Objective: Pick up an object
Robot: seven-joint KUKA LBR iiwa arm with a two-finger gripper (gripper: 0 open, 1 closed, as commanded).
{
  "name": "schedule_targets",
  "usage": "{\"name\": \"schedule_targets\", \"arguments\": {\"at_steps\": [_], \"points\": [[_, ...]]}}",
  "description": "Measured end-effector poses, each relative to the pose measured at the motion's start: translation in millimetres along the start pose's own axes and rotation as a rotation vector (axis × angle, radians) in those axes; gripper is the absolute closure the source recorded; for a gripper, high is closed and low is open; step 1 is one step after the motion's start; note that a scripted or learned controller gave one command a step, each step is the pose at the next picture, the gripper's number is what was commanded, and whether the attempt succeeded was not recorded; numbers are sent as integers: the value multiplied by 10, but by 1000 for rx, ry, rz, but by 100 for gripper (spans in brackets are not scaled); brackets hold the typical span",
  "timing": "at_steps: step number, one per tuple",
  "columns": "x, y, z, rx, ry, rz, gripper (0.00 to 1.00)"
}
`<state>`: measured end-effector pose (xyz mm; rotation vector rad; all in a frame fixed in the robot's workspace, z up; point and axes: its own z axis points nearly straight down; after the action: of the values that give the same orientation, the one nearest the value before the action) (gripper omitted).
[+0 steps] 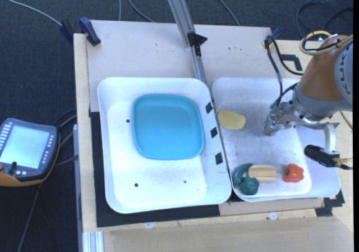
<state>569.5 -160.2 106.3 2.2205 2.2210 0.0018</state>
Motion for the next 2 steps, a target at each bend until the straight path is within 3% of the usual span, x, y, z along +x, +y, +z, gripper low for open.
{"name": "schedule_targets", "arguments": {"at_steps": [2], "points": [[-62, -6, -1140, -4, -1, 0, 100]]}}
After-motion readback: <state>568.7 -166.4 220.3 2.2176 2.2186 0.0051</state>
